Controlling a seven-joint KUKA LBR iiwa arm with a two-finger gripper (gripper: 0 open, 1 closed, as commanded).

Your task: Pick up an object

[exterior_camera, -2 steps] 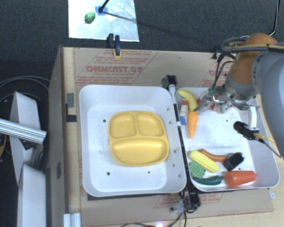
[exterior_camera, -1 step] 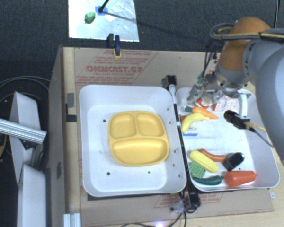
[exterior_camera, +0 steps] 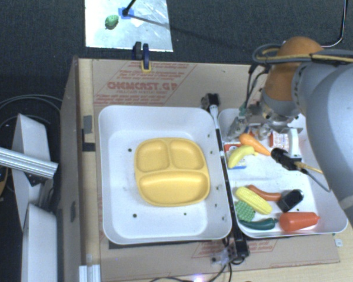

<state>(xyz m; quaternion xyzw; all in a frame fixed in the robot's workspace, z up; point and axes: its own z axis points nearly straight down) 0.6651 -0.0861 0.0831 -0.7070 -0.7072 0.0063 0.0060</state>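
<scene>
bins: 2 | left bin holding 1 yellow tray | right bin holding 1 carrot, 1 banana, 1 corn (others crowding in) | jaws hovering over carrot, state unclear

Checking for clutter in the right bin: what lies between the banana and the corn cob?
In the camera view, bare white bin floor separates the banana from the corn cob; nothing else lies between them.

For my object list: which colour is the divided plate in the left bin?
Yellow; the divided plastic plate shows in the camera view.
</scene>
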